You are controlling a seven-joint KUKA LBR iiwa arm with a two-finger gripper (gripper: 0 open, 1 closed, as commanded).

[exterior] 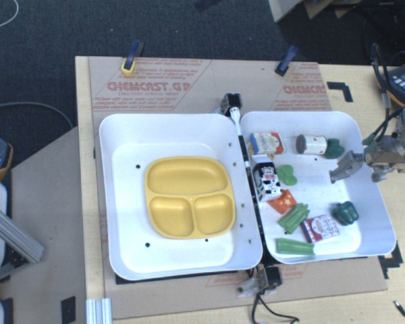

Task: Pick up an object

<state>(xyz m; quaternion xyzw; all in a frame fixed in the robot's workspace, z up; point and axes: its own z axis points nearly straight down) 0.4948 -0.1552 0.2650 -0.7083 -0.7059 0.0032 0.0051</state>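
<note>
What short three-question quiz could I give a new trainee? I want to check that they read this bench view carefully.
1. True or false: the yellow tray lies in the left bin.
2. How many compartments does the yellow tray have?
3. The gripper is over: A) the left bin, B) the right bin, C) the bare bench.

Key: 1 true; 2 three; 3 B.

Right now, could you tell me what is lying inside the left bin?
A yellow divided plate lies in the left bin, compartments facing up. The bin floor beneath the plate is covered, so anything under it cannot be seen.
</note>
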